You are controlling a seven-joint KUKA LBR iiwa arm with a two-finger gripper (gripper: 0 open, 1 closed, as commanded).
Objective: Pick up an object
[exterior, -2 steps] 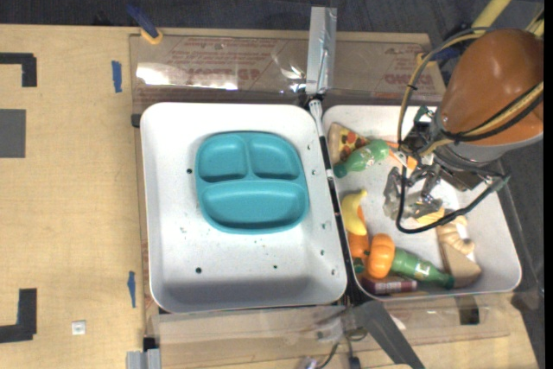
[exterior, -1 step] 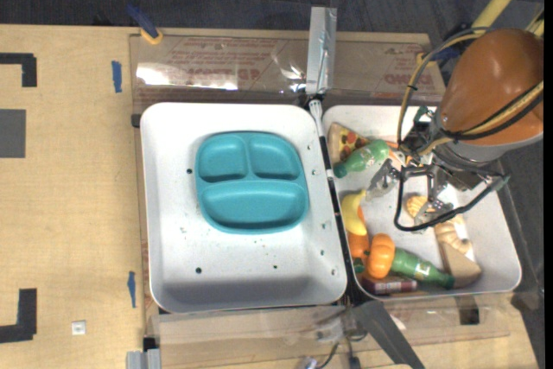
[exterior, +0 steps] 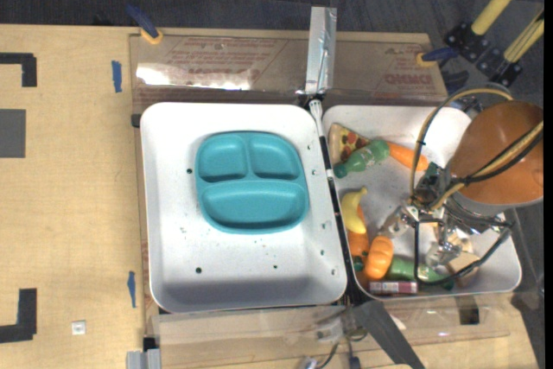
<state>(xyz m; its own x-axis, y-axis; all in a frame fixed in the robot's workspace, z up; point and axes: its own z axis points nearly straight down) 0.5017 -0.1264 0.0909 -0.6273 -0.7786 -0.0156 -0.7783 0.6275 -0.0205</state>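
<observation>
Hand (exterior: 425, 231), grip unclear, hovers just right of the small orange pumpkin (exterior: 378, 256).

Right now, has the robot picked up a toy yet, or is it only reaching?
Not yet, as far as I can see. Done: the arm has reached into the right bin, and its gripper is low among the toys. In hand: nothing visibly lifted; the yellow banana and orange toy lie in the bin. Left: grab one and lift it. The teal plate sits in the left bin.
</observation>
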